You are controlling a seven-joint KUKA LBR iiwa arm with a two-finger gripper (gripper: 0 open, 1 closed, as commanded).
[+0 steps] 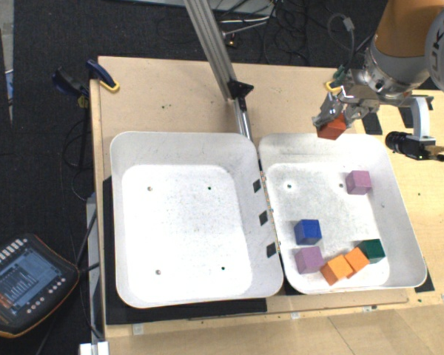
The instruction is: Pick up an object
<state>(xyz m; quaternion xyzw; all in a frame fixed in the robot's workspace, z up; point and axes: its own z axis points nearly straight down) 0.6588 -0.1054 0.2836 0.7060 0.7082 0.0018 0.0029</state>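
Observation:
My gripper (331, 122) hangs above the far edge of the right bin (399, 205), shut on a red-orange block (331, 129) that shows between its fingers, lifted clear of the bin floor. In the right bin lie a light purple block (358, 182) toward the back, a blue block (307, 231) in the middle, and near the front a second purple block (308, 259), an orange block (338, 267) and a green block (371, 252).
The left bin (126, 198) lies beside the right one on the wooden bench. A slanted metal pole (214, 46) ends at the bins' shared far corner. Clamps (96, 76) sit at the bench's far left. A teach pendant (18, 283) rests off the bench at front left.

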